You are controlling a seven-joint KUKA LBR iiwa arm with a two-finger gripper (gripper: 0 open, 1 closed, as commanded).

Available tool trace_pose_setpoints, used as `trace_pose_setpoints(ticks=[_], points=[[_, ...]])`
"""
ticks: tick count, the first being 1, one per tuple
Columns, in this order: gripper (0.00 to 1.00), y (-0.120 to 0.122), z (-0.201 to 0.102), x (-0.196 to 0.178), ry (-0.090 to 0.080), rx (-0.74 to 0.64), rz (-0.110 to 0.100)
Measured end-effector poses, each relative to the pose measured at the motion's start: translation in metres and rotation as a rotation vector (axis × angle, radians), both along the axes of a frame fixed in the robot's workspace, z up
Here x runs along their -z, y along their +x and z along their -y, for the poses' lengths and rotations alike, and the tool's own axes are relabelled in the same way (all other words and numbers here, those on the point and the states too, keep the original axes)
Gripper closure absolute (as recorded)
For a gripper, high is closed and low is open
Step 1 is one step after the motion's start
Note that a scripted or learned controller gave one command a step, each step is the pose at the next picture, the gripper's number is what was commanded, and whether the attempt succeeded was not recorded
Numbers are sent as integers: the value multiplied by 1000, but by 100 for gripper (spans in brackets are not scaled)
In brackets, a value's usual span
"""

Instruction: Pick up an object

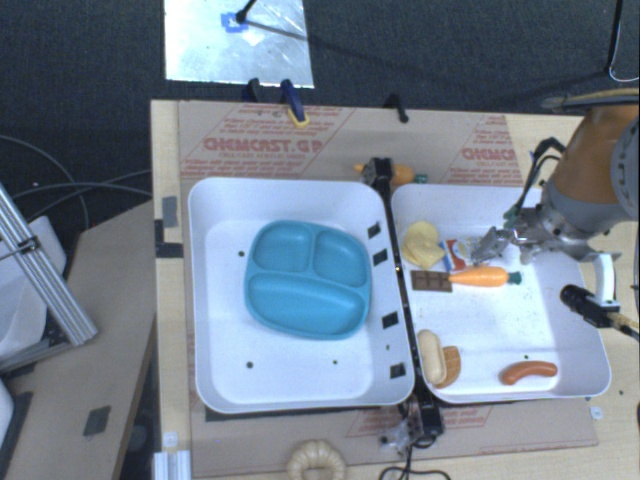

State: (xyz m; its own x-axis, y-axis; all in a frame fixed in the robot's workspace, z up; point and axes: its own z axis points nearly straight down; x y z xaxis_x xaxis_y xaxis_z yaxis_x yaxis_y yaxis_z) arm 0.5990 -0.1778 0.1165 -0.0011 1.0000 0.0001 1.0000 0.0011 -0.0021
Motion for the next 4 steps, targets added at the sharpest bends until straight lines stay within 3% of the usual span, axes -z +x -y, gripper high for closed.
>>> trace_pose_setpoints(ticks=[1, 2, 3, 4], points=[[0, 2, -1, 29, 2, 0, 5], [100, 6, 0, 14, -3, -2, 20], [100, 18, 1, -36, -2, -3, 8], [100, 28, -3, -97, -2, -5, 11]])
